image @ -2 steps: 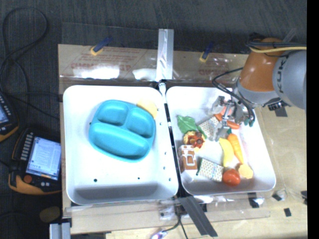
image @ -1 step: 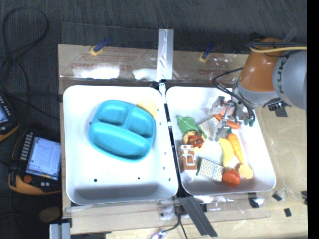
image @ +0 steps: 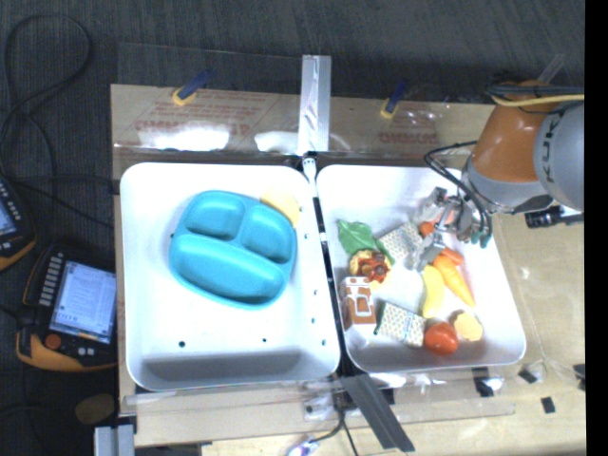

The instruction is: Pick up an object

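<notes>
The right bin [image: 494, 350] holds a heap of toy food. A green leafy piece [image: 357, 235] lies at its left, with a small round red and yellow piece [image: 369, 266] and a brown and white box [image: 358, 299] below it. An orange carrot [image: 456, 274], a yellow banana-like piece [image: 433, 291], a red tomato [image: 439, 337], a tan piece [image: 467, 326] and a checkered wedge [image: 403, 325] lie nearer the front. My gripper [image: 443, 228] hangs low over the bin's upper right part, just above the carrot and a second checkered piece [image: 399, 242]. Nothing shows between its fingers.
The left bin [image: 152, 350] bears a blue divided plate [image: 234, 246] with a small yellow piece [image: 282, 204] at its far right corner. A raised divider [image: 320, 255] separates the bins. Cables and a handheld device [image: 71, 302] lie on the floor at left.
</notes>
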Action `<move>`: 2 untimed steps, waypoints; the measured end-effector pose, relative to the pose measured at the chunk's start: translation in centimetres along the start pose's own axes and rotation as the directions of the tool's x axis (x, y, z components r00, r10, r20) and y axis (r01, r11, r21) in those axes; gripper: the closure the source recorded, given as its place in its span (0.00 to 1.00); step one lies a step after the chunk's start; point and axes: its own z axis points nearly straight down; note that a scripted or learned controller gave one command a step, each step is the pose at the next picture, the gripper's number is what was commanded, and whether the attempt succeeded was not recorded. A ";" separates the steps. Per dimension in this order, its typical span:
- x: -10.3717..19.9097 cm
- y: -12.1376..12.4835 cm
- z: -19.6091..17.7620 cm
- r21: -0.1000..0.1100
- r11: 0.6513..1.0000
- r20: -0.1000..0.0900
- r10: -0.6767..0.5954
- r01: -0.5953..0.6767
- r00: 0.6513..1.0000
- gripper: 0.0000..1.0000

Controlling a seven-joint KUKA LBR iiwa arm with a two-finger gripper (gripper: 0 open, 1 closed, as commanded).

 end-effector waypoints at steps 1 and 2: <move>-2.7 -1.4 -3.8 0.007 0.922 -0.007 0.388 -0.388 0.922 0.00; -2.6 3.3 -0.2 0.011 0.665 -0.003 0.747 -0.747 0.665 0.00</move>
